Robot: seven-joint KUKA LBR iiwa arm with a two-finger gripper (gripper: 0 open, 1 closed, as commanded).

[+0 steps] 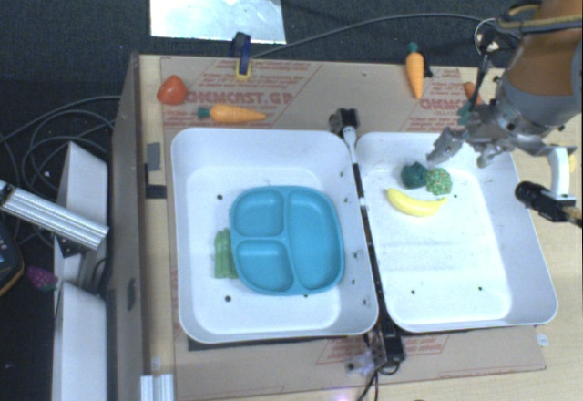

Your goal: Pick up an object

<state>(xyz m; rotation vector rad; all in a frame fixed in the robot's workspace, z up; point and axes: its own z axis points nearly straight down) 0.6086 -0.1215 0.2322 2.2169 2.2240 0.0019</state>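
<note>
In the right bin (474,299), near its back left, lie a yellow banana (416,202), a green broccoli piece (439,180) and a dark teal lump (414,175), all close together. My gripper (465,151) hangs over the bin's back edge, just up and to the right of the broccoli. Its two grey fingers are spread apart with nothing between them. The grey arm with its orange band (547,21) comes in from the upper right.
The left bin (196,208) holds a blue divided plate (287,240) with a green piece (223,253) beside its left edge. On the cardboard behind the bins lie two carrots (239,114) (415,71) and an orange-red fruit (171,90). A clip (346,123) sits between the bins.
</note>
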